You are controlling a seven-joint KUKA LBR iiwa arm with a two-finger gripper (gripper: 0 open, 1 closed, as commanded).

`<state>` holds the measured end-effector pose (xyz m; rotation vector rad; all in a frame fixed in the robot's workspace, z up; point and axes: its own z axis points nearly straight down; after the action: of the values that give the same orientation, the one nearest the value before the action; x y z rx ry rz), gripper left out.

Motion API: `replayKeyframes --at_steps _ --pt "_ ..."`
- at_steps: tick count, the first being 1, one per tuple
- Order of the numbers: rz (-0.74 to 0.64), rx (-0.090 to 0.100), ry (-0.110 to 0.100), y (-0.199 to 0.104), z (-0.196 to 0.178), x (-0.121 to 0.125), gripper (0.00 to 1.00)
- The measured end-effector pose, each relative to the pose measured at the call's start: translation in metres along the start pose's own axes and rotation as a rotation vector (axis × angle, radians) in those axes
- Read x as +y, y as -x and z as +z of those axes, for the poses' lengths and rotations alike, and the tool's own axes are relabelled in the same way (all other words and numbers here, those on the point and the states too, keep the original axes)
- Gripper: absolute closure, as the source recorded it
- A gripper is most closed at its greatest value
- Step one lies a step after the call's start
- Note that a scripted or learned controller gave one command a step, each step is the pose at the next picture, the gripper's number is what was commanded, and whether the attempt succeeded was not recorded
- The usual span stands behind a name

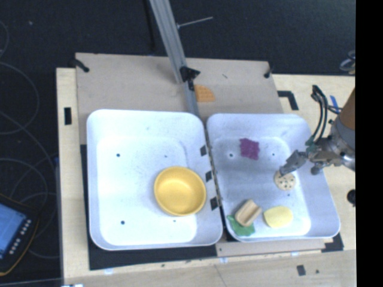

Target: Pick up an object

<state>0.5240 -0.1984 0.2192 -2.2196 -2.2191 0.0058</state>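
We see the tool [291, 167] above the right bin [317, 217], touching a spotted cookie [286, 181]; its jaw state we cannot tell.

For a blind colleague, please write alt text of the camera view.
The gripper hangs over the right bin, just above a round spotted piece; a purple piece, a yellow lump and a tan block lie nearby. A yellow bowl sits in the left bin.
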Motion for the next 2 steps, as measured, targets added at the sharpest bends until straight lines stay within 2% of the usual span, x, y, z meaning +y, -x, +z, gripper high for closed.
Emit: replayKeyframes --at_steps 1,2 --pt "0.001 -0.001 0.002 -0.002 0.043 0.000 0.00" --pt "0.001 0.000 0.000 0.001 0.104 -0.006 0.00"
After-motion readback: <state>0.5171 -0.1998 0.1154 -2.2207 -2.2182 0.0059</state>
